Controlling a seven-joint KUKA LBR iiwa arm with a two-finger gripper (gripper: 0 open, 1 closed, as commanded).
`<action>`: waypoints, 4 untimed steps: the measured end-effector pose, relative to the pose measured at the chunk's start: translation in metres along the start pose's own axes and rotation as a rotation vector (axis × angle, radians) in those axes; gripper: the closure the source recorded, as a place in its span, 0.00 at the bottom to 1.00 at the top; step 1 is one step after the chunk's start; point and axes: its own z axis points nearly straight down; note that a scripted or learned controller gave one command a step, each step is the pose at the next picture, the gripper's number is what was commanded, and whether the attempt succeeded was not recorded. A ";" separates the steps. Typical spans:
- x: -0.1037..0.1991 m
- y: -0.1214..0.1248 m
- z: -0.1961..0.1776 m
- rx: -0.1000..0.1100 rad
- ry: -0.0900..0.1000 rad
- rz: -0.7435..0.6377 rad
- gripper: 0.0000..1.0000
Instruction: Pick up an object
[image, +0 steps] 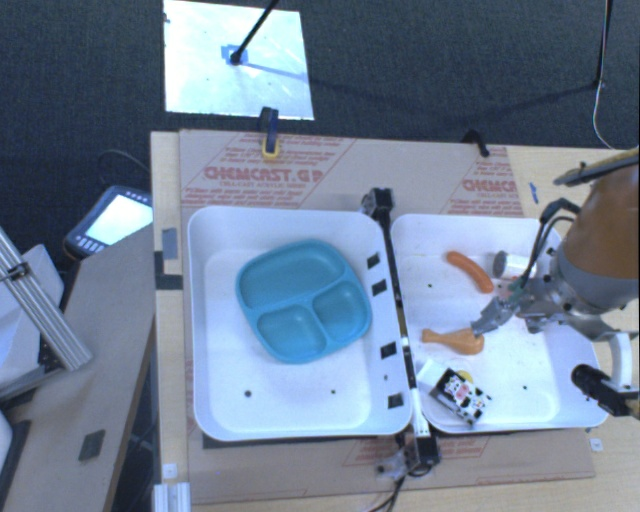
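In the right bin (530, 400) lie an orange sausage-shaped piece (469, 270) near the back, an orange drumstick-shaped piece (455, 340) in the middle, and a small black-and-white box (461, 393) at the front left. A white and grey cylinder (508, 263) lies next to the sausage piece. My gripper (490, 321) reaches in from the right and hangs low just right of the drumstick piece, its dark fingertips close to that piece's thick end. Nothing visibly sits between the fingers.
The left bin (220, 390) holds a blue divided plate (303, 299). A black clip rail (392, 320) runs between the two bins. The grey and orange arm (605, 250) covers the right bin's far right side.
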 end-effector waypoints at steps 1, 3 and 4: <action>0.000 0.003 -0.006 -0.012 -0.002 -0.003 0.00; 0.003 0.012 0.099 -0.008 -0.001 0.000 0.00; 0.002 0.013 0.086 -0.013 -0.002 -0.001 1.00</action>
